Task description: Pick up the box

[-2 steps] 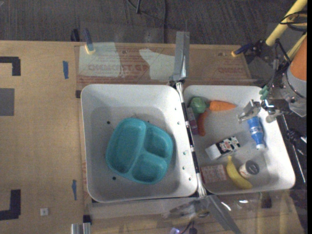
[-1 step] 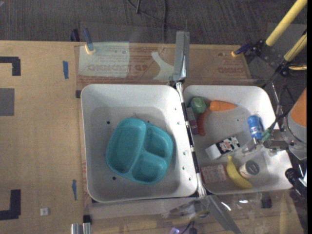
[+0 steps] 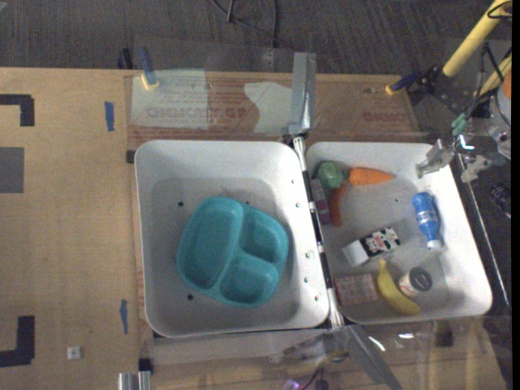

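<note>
Gripper [image 3: 439,158], whose opening I cannot tell, hovers at the right white bin's [image 3: 479,287] one-o'clock corner with nothing in it, while the small white printed carton box [image 3: 372,245] lies untouched mid-bin, so the pick remains.

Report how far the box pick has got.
Nothing looks done yet: the small box with the black-and-white print lies flat in the right bin, between the blue bottle and the banana. In hand: the tool sits at the bin's upper right rim, apart from the box. Left: reach over, descend, grip and lift.
</note>
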You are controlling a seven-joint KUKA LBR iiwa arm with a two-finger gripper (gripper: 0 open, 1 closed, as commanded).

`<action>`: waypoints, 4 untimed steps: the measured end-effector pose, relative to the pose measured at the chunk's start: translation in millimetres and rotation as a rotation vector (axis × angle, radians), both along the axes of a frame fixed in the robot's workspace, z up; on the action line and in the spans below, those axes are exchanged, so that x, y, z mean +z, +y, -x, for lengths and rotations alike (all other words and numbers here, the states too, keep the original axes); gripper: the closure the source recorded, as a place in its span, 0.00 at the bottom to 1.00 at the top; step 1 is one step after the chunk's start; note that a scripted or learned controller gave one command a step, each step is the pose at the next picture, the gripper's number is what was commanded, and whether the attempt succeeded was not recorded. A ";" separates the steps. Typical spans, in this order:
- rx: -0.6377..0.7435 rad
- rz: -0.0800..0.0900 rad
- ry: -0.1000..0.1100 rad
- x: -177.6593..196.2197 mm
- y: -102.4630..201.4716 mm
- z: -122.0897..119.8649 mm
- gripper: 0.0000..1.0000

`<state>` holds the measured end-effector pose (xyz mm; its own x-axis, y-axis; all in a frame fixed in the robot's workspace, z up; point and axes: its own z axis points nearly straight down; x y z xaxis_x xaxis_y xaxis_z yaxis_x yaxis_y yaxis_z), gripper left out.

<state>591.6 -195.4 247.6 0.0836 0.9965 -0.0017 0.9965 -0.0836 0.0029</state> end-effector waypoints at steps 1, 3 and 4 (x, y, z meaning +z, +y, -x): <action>-0.168 -0.002 0.002 -129.7 -6.4 78.0 0.00; -0.372 -0.001 0.002 -46.3 -10.6 16.4 1.00; -0.022 -0.003 0.005 -99.1 57.6 -0.9 1.00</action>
<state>592.5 -137.7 148.5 0.1059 0.9944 0.0008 0.9944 -0.1059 -0.0026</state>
